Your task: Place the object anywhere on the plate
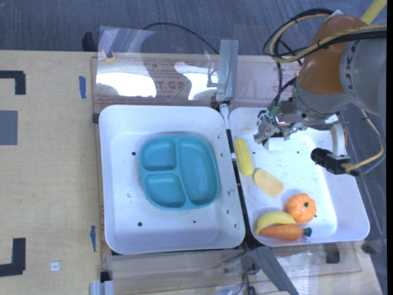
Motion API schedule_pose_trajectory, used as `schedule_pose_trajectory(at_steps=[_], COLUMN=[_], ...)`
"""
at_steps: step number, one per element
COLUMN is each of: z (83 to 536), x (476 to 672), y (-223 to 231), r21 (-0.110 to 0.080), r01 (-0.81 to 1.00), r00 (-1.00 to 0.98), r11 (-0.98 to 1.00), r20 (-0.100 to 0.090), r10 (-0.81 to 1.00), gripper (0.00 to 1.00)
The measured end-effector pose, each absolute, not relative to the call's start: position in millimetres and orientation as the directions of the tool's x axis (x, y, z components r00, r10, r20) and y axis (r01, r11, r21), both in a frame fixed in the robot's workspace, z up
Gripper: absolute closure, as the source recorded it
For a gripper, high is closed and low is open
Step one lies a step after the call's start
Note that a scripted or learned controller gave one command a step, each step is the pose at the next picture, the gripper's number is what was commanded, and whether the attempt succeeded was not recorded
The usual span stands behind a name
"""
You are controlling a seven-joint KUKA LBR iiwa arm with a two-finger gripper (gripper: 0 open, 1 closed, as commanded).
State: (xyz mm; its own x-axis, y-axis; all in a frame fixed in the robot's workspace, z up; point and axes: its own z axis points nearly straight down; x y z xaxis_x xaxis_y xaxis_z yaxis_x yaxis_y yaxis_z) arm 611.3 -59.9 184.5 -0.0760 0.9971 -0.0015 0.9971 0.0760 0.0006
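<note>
The pale wooden tabletop [49,165] carries two shallow white bins side by side. The left bin [116,220] holds a teal plate [179,171] with three compartments, lying flat near the bin's middle, with nothing on it. The right bin [344,208] holds the food items. The grey arm [344,60] with its orange band reaches in from the right, and its tool [268,128] hangs over the far left part of the right bin, above and just beyond the corn cob; whether it is open or closed cannot be told, and nothing is seen in it. The corn cob [244,156] lies along the bin's left wall. Just beside it sits a pale yellow slice [268,182]. Near the front lie a small orange pumpkin [301,207], a banana [274,219] and a carrot [284,232], the last two touching.
</note>
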Motion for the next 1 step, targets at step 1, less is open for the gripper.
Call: schedule_pose_trajectory(at_steps=[1], z=[184.9], x=[595.7], y=[4.7], r21=[-0.003], r01=[0.994], r00=[-0.112], r11=[0.112], r20=[0.003], r10=[0.994], gripper=[1.00])
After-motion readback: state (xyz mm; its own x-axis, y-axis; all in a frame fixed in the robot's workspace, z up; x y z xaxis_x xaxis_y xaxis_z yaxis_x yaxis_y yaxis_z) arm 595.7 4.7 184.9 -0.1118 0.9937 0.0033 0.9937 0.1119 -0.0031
